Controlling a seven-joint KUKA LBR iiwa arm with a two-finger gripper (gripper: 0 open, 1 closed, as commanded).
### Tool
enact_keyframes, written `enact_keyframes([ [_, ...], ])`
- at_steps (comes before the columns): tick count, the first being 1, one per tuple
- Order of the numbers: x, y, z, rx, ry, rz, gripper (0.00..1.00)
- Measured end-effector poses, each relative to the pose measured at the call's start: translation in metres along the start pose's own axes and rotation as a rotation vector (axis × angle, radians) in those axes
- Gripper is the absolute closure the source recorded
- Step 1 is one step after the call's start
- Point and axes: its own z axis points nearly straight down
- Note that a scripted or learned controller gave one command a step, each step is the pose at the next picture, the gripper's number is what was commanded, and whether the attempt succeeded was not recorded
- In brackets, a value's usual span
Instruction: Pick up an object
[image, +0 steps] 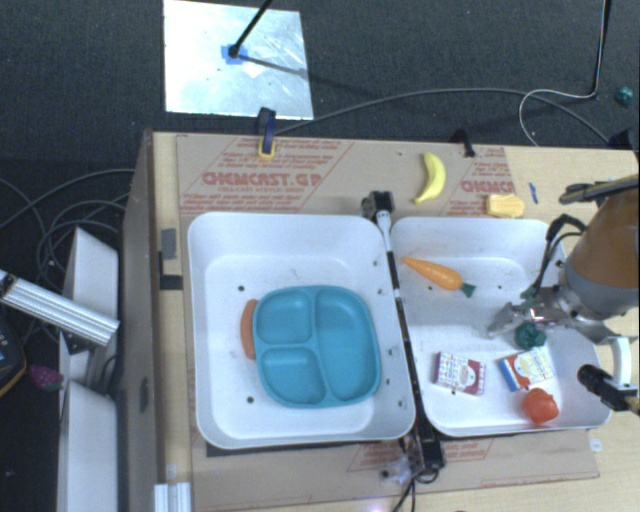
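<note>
Counting: 1 carrot (435, 273) | 2 cartons (458, 372) | 1 tomato, perhaps (541, 406) | fingers (503, 322) unclear

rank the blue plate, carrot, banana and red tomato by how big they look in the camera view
1. Blue divided plate, by far the largest.
2. Carrot.
3. Banana, close to the carrot in length, so that order is unsure.
4. Red tomato, the smallest.
</note>
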Motion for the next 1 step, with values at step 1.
enact_keyframes([
  [1,0.0000,0.0010,-0.0107,-0.002,0.000,0.000,1.00],
])
